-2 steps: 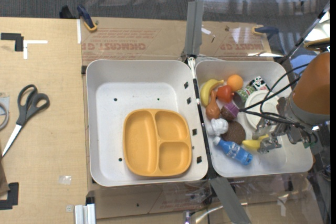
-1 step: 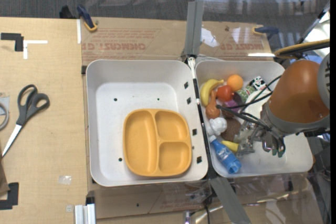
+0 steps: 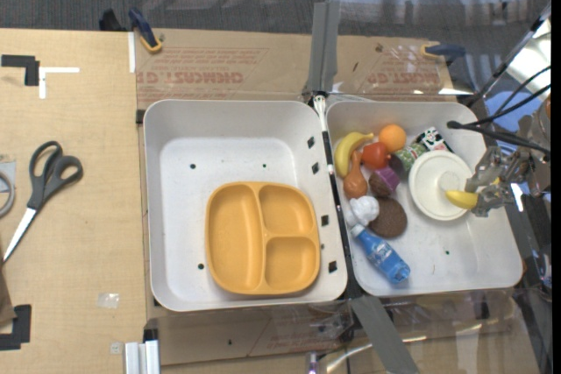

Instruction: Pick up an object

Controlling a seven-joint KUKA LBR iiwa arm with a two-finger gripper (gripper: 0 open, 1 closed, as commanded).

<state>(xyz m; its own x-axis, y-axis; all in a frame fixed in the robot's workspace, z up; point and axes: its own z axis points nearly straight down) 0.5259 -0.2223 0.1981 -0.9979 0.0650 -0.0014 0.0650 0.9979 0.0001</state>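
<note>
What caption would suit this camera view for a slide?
The hand at a white plate bearing a yellow piece in the right bin; yellow tray in the left bin.

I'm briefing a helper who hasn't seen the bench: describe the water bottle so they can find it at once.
Look in the right bin, along its left wall. At the near end of the heap of toy food there lies the bottle, on its side. It alone is clear blue with a white cap, just below the brown cookie.

Glossy plastic tray (image 3: 262,237), matt wooden bench (image 3: 79,276)
</note>
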